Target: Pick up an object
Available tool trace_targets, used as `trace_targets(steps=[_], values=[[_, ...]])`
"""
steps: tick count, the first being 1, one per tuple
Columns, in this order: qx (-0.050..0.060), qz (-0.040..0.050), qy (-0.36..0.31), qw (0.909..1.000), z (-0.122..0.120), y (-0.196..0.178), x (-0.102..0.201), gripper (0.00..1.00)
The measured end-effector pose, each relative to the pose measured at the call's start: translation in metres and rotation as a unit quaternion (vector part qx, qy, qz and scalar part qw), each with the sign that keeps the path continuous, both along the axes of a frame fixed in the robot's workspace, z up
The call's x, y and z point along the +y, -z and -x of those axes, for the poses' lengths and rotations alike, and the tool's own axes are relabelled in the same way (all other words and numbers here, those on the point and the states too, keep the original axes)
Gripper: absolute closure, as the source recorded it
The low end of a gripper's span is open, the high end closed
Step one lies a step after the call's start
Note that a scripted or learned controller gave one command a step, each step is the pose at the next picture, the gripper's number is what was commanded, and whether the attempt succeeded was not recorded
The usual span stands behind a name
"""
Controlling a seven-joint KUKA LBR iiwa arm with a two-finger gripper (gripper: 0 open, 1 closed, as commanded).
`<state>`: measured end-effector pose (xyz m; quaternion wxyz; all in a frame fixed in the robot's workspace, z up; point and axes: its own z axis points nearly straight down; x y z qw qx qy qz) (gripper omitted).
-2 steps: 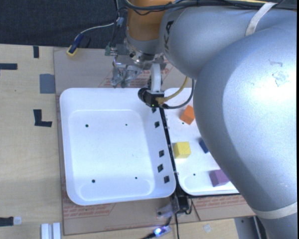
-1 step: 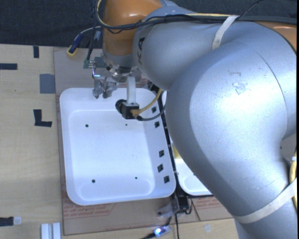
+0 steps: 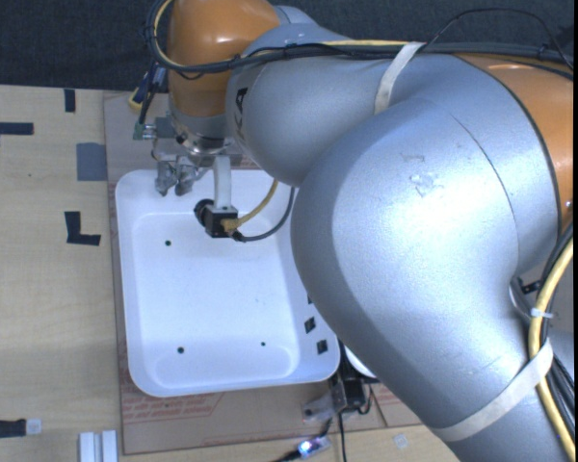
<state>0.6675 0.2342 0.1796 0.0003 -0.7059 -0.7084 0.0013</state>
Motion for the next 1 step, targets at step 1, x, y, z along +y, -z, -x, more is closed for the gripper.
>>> trace_targets(steps=[1], values=[[0.001, 0.0004, 0.002, 1.0, 0.0124, 0.0097, -0.0021, 1.0]])
